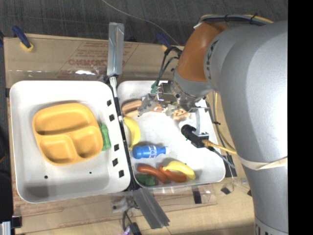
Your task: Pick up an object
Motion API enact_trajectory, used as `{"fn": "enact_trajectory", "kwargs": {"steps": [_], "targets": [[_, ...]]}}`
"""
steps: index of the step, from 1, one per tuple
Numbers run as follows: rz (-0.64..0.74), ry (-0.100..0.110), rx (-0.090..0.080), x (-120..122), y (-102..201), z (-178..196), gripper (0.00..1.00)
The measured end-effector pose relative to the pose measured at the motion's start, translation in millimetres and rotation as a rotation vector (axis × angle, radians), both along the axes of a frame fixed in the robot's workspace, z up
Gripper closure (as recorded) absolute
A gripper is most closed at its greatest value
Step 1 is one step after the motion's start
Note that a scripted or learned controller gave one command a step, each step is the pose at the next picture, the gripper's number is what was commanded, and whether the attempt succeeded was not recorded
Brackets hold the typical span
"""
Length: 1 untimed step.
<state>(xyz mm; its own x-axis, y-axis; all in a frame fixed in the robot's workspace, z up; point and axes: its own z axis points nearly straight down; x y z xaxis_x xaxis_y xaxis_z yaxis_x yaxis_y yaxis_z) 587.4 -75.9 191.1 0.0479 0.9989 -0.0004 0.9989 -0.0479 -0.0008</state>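
Observation:
The right bin (208,173) holds several objects. A hot dog in a bun (129,105) lies at its upper left. Below that come a yellow fruit (132,131) against the divider and a blue bottle (149,152) on its side. A red sausage (155,172), a yellow banana (179,169) and a green piece (146,180) lie along the front wall. My gripper (157,102) hangs low over the bin's back part, just right of the hot dog. Its metal hardware hides what is under it.
The left bin (24,180) holds a yellow divided tray (66,131) with a green item (103,136) at its right edge. A metal bar (115,48) rises from the divider at the back. The arm's bulk covers the right bin's right side, and a black connector (192,134) hangs there.

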Motion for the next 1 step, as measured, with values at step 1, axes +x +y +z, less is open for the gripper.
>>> {"fn": "enact_trajectory", "kwargs": {"steps": [1], "targets": [[-0.001, 0.001, 0.0, -0.1, -0.4, -0.1, 0.0]]}}
